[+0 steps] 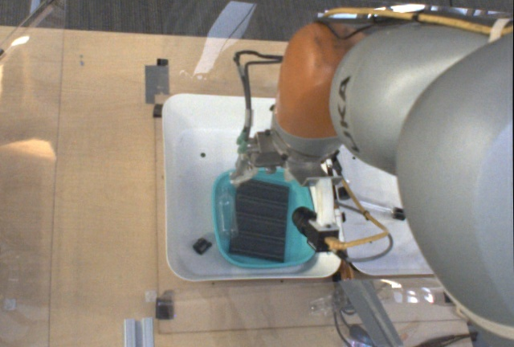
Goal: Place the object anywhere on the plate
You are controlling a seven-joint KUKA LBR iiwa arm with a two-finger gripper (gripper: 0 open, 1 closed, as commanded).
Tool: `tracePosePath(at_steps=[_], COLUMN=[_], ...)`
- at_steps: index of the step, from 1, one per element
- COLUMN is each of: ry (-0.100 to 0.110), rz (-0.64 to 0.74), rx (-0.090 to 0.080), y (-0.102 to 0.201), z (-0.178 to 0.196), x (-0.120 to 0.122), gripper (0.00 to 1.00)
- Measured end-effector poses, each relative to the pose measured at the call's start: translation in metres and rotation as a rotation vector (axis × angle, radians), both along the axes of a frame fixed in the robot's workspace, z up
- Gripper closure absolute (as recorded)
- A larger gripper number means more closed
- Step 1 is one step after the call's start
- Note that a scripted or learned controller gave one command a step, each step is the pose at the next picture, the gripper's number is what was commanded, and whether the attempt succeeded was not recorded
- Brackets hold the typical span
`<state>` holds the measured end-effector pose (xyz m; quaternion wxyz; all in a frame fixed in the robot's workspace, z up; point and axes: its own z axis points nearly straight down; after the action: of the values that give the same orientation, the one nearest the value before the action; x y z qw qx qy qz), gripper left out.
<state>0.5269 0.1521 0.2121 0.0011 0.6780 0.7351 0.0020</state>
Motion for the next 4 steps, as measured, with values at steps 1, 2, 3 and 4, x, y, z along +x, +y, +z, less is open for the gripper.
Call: tracePosePath(at_steps=[1, 2, 3, 4], ry=[-0.008, -0.016, -0.002, -0.009], rz=[0.294, 0.302, 0.354, 0.510], rx=[-0.002, -0.004, -0.002, -0.002], y=[-0.089, -0.087, -0.012, 0.040], z=[0.086, 0.098, 0.062, 0.175], x=[0.016, 0.018, 0.064, 0.065], gripper=[0.00, 1.00, 1.00, 1.00])
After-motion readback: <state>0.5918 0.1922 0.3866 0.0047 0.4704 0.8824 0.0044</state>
